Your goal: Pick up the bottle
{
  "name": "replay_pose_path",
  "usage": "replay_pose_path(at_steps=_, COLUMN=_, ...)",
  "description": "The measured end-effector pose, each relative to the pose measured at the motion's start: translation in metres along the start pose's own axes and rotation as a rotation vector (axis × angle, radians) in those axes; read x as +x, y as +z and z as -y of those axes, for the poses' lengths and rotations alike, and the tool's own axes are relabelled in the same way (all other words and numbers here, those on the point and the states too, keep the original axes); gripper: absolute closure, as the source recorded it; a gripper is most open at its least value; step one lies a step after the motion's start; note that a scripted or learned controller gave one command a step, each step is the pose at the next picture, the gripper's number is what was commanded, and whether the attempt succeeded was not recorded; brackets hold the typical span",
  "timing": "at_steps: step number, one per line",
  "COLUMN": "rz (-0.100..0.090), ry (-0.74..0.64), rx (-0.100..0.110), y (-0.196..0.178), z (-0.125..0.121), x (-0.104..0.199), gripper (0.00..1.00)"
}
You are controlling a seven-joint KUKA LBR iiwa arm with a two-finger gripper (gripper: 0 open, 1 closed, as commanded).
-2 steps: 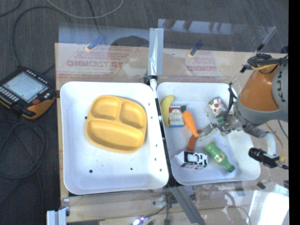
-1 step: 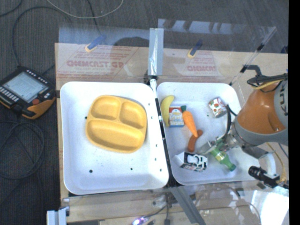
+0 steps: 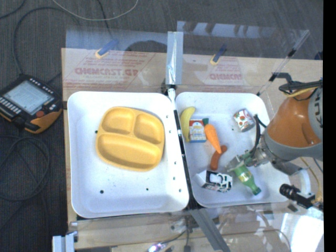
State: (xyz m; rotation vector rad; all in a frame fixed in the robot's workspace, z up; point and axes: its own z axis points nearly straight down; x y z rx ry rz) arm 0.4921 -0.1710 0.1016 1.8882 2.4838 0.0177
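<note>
One bottle (image 3: pixel 245 178), one carrot (image 3: pixel 212 137), one banana (image 3: pixel 187 119), tool (image 3: pixel 247 159) seemingly touching bottle.

I note my arm (image 3: pixel 299 127): a bulbous orange band above a grey wrist, thin dark cables alongside, and a metallic gripper (image 3: pixel 245 159) assembly.

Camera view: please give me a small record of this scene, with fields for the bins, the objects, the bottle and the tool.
left bin: holds a yellow divided tray
right bin: holds a banana, small carton, carrot, red-and-white packet, black-and-white carton, green bottle
bottle state: lying on its side on the bin floor, cap toward the near right corner
tool: low in the right bin, at the bottle's upper end
arm: reaches in from the right
grasp: cannot tell
</note>
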Motion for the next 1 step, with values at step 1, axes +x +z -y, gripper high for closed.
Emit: replay_pose_path(at_steps=1, rz=-0.007, ry=0.107, rx=0.023, y=-0.1296, z=-0.0047, x=0.0326, gripper=1.0)
